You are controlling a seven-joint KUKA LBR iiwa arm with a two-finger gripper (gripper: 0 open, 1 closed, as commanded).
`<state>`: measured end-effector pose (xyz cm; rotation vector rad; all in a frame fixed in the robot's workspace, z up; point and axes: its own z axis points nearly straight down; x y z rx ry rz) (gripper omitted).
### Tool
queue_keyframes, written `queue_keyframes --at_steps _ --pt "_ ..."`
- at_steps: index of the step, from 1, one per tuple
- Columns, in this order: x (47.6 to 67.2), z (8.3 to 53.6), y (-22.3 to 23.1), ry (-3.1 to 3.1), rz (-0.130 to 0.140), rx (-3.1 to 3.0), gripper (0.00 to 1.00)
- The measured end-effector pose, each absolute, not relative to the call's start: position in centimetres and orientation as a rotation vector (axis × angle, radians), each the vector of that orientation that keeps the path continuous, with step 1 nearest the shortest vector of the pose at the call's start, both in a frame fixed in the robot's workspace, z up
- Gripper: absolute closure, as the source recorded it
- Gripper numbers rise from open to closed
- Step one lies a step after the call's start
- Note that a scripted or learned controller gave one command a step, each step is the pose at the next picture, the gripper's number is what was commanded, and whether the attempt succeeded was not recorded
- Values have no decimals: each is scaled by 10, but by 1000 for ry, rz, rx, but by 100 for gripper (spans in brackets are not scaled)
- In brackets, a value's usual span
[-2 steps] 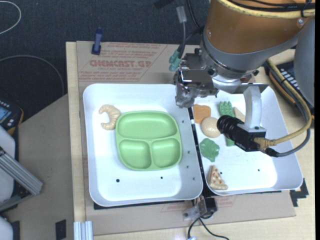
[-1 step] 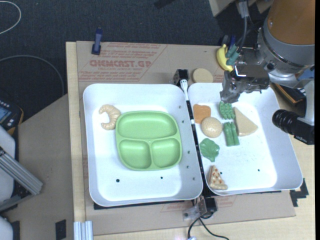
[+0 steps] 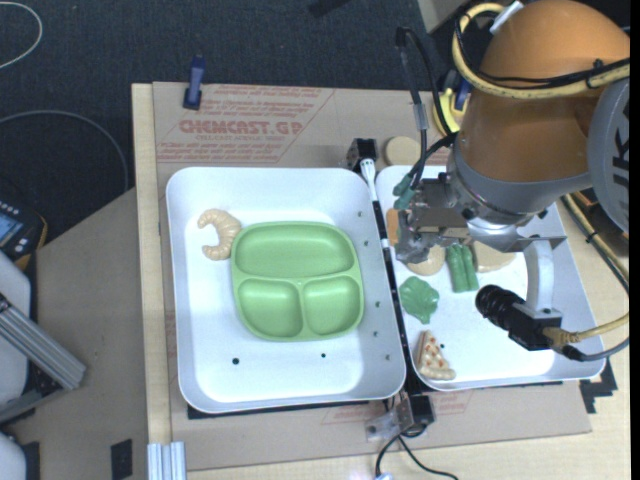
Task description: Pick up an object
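Note:
My gripper (image 3: pixel 425 240) hangs low over the far left part of the right bin (image 3: pixel 500 370), below the arm's big orange band. A beige round piece (image 3: pixel 428 262) lies directly under it, partly hidden. A green ridged stick (image 3: pixel 461 268) lies just to its right. Nearer the front are a green leafy piece (image 3: pixel 418 299) and a pizza slice (image 3: pixel 433 357). In the left bin (image 3: pixel 185 298) sit a green divided plate (image 3: pixel 297 278) and a tan croissant (image 3: pixel 218 233) at the plate's far left corner.
The arm's body covers the far right of the right bin. A black cylinder (image 3: pixel 512 315) on a bracket sticks out over that bin's middle. The rims between the two bins (image 3: pixel 385 268) run close beside the gripper. Cables trail behind the bench.

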<state>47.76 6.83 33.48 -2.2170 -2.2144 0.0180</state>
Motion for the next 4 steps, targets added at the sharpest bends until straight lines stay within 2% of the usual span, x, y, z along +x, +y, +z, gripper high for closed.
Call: queue_keyframes --at_steps 1,2,3,4 --pt "480 425 29 -2223 -12 -2232 100" --pt "478 327 33 -2215 13 -2218 100" --pt "479 343 107 -2230 -6 -2213 100" --pt "480 538 91 -2228 -23 -2228 100"
